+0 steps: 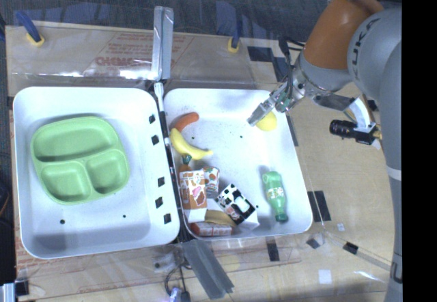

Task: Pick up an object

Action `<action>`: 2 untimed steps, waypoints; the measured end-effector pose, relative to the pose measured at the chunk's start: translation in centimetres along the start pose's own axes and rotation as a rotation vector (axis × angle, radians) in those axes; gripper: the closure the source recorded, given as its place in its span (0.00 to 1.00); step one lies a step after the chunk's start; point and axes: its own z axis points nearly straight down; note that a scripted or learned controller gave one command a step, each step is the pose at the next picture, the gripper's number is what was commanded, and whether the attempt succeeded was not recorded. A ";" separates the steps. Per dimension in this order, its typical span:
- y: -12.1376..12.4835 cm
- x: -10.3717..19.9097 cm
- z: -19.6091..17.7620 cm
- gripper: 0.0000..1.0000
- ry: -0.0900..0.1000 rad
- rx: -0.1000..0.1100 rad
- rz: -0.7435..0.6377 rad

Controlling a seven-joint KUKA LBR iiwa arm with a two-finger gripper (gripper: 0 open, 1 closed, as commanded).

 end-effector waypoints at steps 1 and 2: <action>-0.4 -0.4 4.6 1.00 0.003 0.002 0.094; 2.3 4.7 -3.7 1.00 0.001 0.002 0.221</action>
